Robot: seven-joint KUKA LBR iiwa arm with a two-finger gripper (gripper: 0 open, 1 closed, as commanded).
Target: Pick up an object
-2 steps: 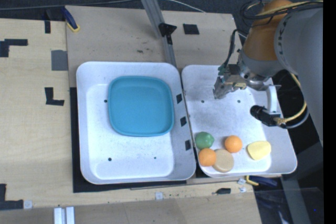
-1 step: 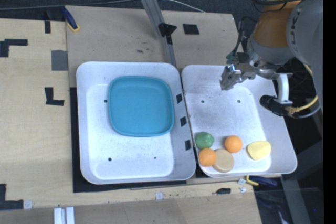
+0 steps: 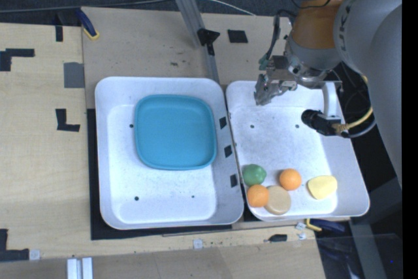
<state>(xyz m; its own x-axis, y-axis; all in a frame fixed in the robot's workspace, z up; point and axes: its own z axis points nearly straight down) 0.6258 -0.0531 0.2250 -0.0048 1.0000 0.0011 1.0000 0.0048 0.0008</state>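
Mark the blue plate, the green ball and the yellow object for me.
blue plate (image 3: pixel 175 131): camera view, centre of its flat face.
green ball (image 3: pixel 254 174): camera view, top of the ball.
yellow object (image 3: pixel 322 187): camera view, middle of its upper surface.

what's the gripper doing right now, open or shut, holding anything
gripper: over the far end of the right bin; open or shut cannot be told, and nothing is seen between its fingers.

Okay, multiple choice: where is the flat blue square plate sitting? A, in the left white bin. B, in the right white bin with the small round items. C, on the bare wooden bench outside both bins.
A: the flat blue square plate lies inside the left shallow white bin, while the small round items, such as the green ball, sit in the right white bin.
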